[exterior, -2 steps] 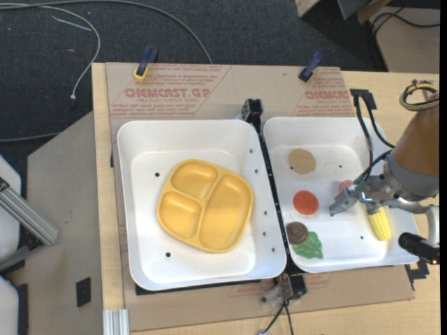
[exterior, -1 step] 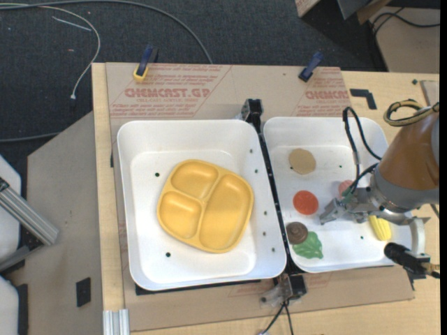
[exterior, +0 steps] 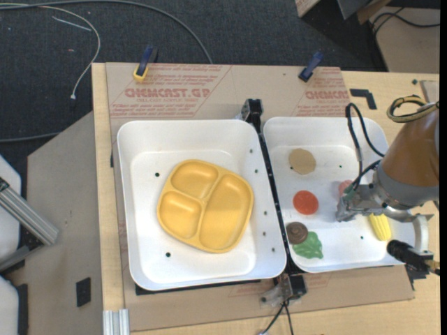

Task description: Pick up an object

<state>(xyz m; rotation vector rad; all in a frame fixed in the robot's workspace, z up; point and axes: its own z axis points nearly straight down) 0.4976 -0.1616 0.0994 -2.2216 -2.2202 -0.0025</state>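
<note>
Gripper [exterior: 347, 208] low in right bin [exterior: 328, 128], near right edge; finger state unclear. Risk: red disc [exterior: 305, 202], corn [exterior: 380, 226] crowd close, grasp may glance off.

Arm [exterior: 418, 162] is cut off by the frame's edge at 3 o'clock. Gripper [exterior: 347, 208] fingertips are too small to resolve. Pink item [exterior: 345, 186] at the gripper's 12 o'clock is partly hidden. Yellow object [exterior: 379, 226] is partly covered by the wrist.

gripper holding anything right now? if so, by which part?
Cannot be told. The gripper is low in the right bin, next to a pink object and the red disc; nothing visibly sits between its jaws.
</note>
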